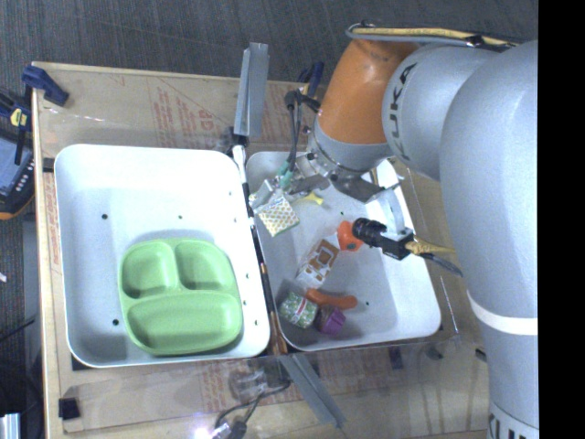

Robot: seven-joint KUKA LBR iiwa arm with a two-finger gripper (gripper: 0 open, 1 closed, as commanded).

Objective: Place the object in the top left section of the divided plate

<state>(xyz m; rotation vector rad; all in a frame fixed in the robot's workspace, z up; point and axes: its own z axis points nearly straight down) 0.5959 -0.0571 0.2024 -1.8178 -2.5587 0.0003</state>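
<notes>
Gripper (285,187) lowered into the right bin (422,311), jaw opening not discernible, checkered packet (277,215) lying just below it, green divided plate (180,296) set in the left bin (82,245).

Light falls evenly from above and is fairly bright, so both white bins (146,176) read close to overexposed on their rims. The arm (475,108) casts a soft shadow over the upper part of the right bin (416,314). A small hot glare spot sits at the bench (137,108) front edge. Detail is slightly soft and grainy throughout; the dark floor (137,16) stays dim.
</notes>
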